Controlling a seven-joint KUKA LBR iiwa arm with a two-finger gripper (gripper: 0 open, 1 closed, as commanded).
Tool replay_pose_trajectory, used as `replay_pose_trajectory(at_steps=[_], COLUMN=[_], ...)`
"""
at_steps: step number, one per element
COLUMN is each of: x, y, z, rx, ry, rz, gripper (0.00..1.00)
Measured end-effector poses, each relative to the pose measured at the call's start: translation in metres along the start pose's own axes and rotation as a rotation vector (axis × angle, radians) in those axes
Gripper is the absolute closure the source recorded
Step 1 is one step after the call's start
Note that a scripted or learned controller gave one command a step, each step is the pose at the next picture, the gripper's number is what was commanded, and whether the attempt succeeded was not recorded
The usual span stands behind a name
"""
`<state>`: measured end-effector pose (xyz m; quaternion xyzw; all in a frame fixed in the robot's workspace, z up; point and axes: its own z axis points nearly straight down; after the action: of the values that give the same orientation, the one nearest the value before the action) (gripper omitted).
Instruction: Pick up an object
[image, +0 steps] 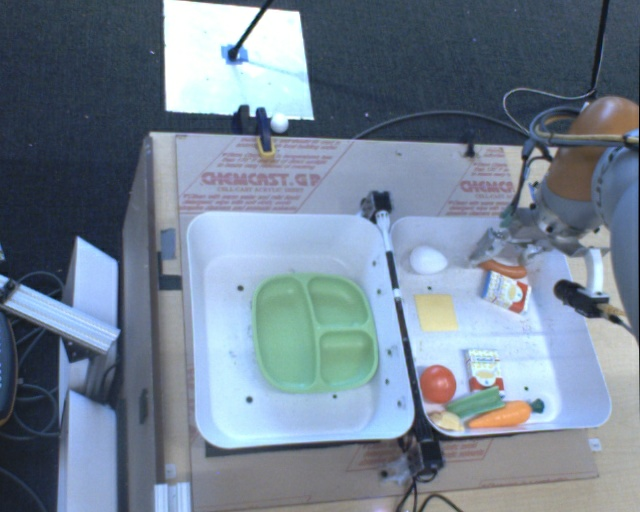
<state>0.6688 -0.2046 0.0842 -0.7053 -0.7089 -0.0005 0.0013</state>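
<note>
Tray (315, 332): green, three compartments, lying in left bin (215, 260); well apart from the arm.
Egg (428, 261): white, in right bin (580, 385), near its far left corner.
Carton (505, 288): small, red and white, tilted, at far right of that bin; likeliest target.
Fingers: whether apart or together, cannot tell; nothing seen held.
Gripper (512, 245): low over the bin, just above the carton, possibly touching its top edge.
Risk: carton lies tilted; an off-centre close could push it aside or tip it flat.
</note>
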Motion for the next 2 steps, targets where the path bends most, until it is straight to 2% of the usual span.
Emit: replay_pose_trajectory(at_steps=[1,2], x=[-0.001,0.023], y=[0.002,-0.027], z=[-0.012,-0.117], rx=[-0.006,-0.008], ry=[-0.004,-0.005], rz=[-0.004,0.000], gripper=[1.00,1.00])
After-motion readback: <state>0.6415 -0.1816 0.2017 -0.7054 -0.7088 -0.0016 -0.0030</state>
